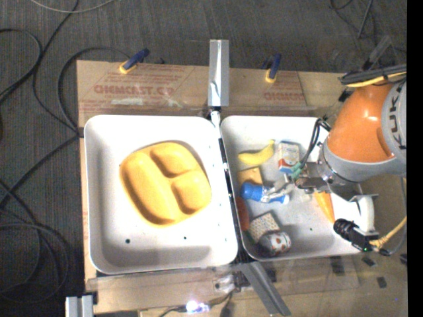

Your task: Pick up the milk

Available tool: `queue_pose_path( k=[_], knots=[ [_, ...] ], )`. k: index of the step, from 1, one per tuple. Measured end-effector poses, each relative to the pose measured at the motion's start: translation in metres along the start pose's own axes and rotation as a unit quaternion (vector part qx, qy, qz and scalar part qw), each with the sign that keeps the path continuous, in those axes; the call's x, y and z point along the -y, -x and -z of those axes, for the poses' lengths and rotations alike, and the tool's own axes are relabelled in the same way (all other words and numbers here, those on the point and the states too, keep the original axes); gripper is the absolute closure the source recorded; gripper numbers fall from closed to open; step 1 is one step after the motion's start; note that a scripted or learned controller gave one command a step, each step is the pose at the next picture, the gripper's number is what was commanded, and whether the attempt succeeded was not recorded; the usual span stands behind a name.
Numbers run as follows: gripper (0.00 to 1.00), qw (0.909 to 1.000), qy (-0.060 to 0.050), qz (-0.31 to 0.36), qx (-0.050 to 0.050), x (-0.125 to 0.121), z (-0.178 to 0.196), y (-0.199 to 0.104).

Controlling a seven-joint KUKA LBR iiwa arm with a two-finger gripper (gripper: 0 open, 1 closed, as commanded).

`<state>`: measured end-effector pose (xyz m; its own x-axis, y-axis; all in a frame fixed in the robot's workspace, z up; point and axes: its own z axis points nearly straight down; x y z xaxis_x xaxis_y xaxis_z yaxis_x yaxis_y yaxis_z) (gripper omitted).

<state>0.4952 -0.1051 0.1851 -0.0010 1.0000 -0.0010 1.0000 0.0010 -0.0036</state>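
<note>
The milk is a small white carton with orange and blue print, lying in the upper middle of the right bin. My gripper reaches in from the right and hangs low just in front of the carton, over a blue bottle. The grey and orange arm covers the bin's right side. The milk lies apart from the gripper, a little behind it.
A yellow banana lies left of the milk. An orange carrot, a brown patterned box and a dark round can sit toward the front. The left bin holds a yellow divided tray.
</note>
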Motion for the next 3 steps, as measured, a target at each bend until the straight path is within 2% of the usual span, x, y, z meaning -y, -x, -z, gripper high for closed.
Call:
queue_pose_path(
  k=[1,2,3],
  knots=[
    [0.0,0.9993,0.0,-0.038,-0.001,-0.073,-0.062,-0.006],
    [0.0,1.0,0.0,0.007,-0.001,-0.061,-0.088,-0.007],
    [0.0,0.9972,0.001,0.075,-0.001,-0.122,-0.001,-0.019]
  ],
)
